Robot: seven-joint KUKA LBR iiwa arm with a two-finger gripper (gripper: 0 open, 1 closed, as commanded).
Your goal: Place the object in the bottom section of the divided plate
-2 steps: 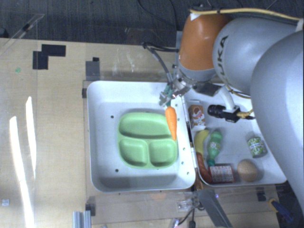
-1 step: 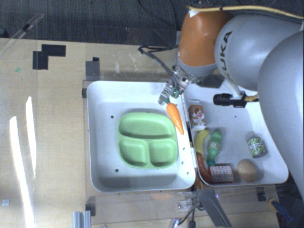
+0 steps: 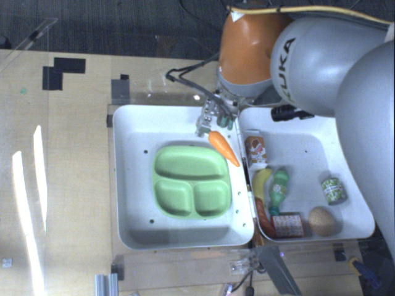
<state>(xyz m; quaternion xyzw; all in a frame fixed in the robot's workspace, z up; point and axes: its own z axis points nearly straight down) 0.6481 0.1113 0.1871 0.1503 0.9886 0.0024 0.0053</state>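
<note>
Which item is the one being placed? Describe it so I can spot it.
Look in the left bin, just past the green divided plate at its upper right corner. The carrot hangs there under the tool: the scene's one orange, tapered thing.

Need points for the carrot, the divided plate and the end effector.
carrot point(image 3: 223, 148), camera view, middle of its orange body.
divided plate point(image 3: 162, 165), camera view, left rim of the green tray.
end effector point(image 3: 212, 126), camera view, between the fingertips.

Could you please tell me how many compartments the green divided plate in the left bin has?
3. One long compartment runs across the plate's far side, nearest the carrot. Two smaller ones sit side by side on the near side: one toward the left, one toward the right. None looks hidden.
</note>
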